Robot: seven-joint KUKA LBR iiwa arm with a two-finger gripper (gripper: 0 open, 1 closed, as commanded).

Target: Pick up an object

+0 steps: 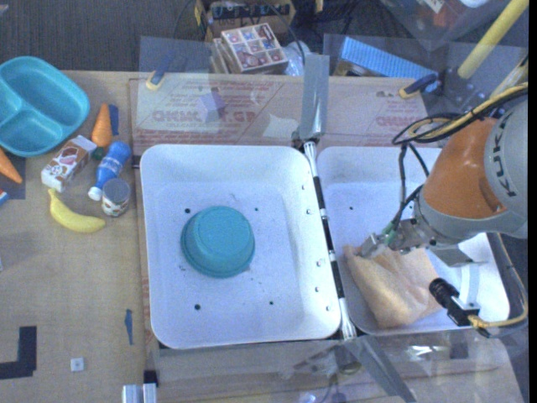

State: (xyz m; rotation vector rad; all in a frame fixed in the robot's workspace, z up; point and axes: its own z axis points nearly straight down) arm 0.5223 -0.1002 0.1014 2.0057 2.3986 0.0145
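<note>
Gripper [375, 243], whose state we cannot tell, meets a tan bag [393, 285] lying lengthwise toward the right bin's [361, 183] near edge.

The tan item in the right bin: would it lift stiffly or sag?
The tan item looks soft and lumpy, so it probably sags and deforms. It seems light. The hand sits at its upper edge, so a pinch may slip.

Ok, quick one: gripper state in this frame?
Gripper: cannot be told. It sits low in the right bin, at the edge of the tan bread-like object; no grasp is visible.
</note>
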